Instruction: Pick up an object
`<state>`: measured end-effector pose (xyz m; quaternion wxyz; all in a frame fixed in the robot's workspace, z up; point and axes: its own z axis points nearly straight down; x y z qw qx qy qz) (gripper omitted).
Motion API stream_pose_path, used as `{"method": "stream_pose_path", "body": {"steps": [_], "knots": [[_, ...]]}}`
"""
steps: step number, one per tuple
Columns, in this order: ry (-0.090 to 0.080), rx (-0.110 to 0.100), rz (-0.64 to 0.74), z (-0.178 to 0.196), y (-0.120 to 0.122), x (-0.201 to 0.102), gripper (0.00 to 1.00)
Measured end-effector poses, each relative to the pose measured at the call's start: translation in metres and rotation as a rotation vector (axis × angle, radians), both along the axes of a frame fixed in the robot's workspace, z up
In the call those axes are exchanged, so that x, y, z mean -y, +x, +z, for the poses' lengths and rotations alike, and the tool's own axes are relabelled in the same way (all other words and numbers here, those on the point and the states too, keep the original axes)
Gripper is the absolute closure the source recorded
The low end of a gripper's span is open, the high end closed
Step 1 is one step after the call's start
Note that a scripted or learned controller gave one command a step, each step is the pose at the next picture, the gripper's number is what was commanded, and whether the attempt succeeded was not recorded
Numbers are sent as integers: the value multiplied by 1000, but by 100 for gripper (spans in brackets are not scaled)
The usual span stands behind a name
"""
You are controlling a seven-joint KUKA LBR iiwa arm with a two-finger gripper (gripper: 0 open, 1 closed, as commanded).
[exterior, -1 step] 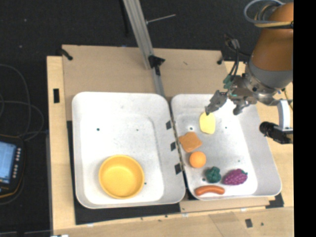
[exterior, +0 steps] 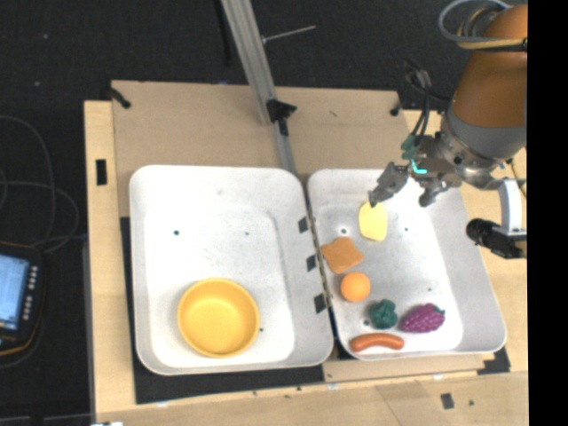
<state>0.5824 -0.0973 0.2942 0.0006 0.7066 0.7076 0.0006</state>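
While the jaws [exterior: 406,187] hang spread wide and hold nothing | target: pale yellow rounded plastic piece [exterior: 374,222] lies just below their left finger in right white bin [exterior: 461,264] | advice: centre over it, then descend squarely before closing.
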Motion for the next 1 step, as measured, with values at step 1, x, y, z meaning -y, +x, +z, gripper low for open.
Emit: {"method": "stream_pose_path", "body": {"steps": [1], "knots": [[-1,-6,-2,-54,5,-7,0]]}}
